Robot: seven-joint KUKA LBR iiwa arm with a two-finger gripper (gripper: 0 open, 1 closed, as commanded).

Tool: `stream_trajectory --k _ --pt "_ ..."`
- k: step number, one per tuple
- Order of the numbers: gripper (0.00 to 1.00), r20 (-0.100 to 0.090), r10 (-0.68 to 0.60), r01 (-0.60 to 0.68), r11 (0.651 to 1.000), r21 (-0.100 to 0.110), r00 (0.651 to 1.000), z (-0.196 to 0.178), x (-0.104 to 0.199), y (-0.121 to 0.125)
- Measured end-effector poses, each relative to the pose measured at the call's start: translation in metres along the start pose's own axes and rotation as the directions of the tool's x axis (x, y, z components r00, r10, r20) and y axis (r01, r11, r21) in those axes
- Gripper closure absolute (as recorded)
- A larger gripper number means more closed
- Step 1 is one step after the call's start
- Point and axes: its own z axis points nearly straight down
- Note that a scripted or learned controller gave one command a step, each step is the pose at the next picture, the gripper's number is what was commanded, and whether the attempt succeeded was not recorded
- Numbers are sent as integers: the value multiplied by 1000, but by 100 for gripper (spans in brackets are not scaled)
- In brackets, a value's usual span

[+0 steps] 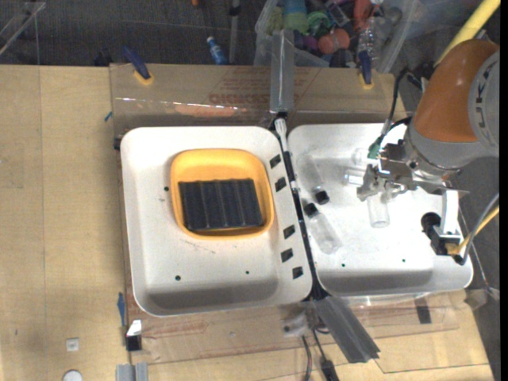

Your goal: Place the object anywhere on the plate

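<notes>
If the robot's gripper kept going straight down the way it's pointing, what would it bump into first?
Probably the clear object lying just under the gripper, on the floor of the right bin. Depth is hard to judge from above, so it might just miss it and touch the bin floor.

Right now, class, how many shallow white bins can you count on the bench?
2: the left bin holds the yellow plate; the right bin lies under the gripper. None seems hidden.
</notes>
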Motion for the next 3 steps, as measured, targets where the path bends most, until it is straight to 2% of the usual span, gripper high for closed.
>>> stream_trajectory --k 1,2,3 --pt "100 1 -79 79 997 -4 997 7 32 26" --pt "100 1 -132 132 991 -3 991 6 57 71" --pt "0 0 -132 132 991 -3 991 6 58 71"
